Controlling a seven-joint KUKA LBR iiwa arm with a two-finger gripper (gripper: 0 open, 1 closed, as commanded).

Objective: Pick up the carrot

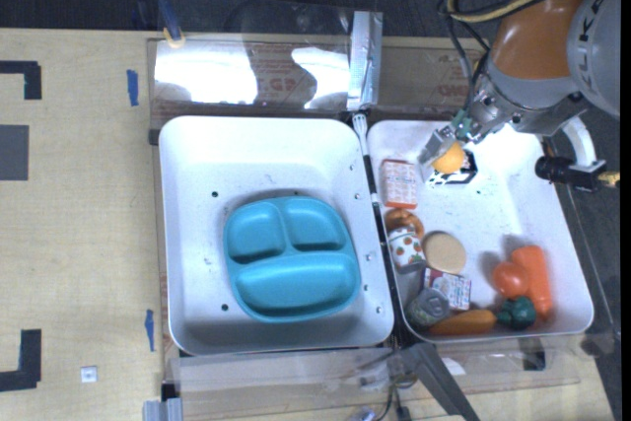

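**Gripper up at the far end of the right bin, carrot lying at the near end**

The carrot (463,320) lies along the lower edge of the right bin (572,242), a slim orange piece with a dark green top (515,313) at its right end. It sits just beside a small packet (449,291) and a grey round lid (426,308), with a fat orange pepper-like toy (523,276) above its green end.

The gripper (449,148) is in the upper part of that bin, well apart from the carrot. A small orange-yellow object (450,158) shows right at its tip, with a dark shadow under it; whether that piece is pinched or merely lying beneath cannot be told, and the spread of the gripper is hidden.

Judged from this, the pick is still at the approach step. The next move calls for travelling down the frame to the carrot and aligning across its narrow body, clear of the packet.
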